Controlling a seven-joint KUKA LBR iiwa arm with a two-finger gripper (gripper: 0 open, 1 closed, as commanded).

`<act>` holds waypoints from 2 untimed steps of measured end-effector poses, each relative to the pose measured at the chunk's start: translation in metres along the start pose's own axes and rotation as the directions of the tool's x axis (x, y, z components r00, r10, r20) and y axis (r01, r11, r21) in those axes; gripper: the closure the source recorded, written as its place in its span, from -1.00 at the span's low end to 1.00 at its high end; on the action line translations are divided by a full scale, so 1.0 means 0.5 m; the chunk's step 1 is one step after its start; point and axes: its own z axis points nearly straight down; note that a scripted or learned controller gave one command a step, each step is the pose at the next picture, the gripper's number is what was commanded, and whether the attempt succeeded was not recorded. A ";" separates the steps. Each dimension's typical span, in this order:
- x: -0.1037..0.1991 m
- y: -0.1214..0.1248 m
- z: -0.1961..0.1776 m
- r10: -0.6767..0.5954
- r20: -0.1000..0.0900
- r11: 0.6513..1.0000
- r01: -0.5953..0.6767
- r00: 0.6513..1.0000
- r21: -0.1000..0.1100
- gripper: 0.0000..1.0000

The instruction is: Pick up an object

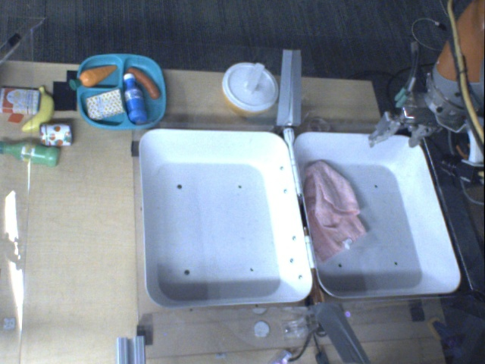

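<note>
The arm (455, 74) comes in from the 3 o'clock side and sits high at about 2 o'clock, its orange band showing above the wrist, which is bent down over the far right corner of the right bin (424, 268). The end effector (399, 128) hangs just over that bin's back rim, its two fingers spread apart (one tip points toward 9 o'clock, the other toward 6 o'clock) with nothing between them.

The object to pick, a crumpled pink cloth (332, 208), lies on the floor of the right bin toward its 9 o'clock side, close against the wall shared with the left bin (163, 203). It is well apart from the end effector, lying toward 7 o'clock from it.

On the worktop (68, 241) beyond the bins, at roughly 12 o'clock, stands a white lidded container (251, 87) beside a grey metal post (289, 89). Toward 10 o'clock a blue divided plate (155, 78) carries toy food, including a carrot (98, 74) and a small blue bottle (135, 101). Left of it sit a banana (42, 111), a small can (56, 134) and a green bottle (32, 153) on its side.
</note>
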 end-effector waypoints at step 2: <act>0.050 -0.084 0.235 -0.415 0.002 0.910 0.415 0.910 -0.005 -1.00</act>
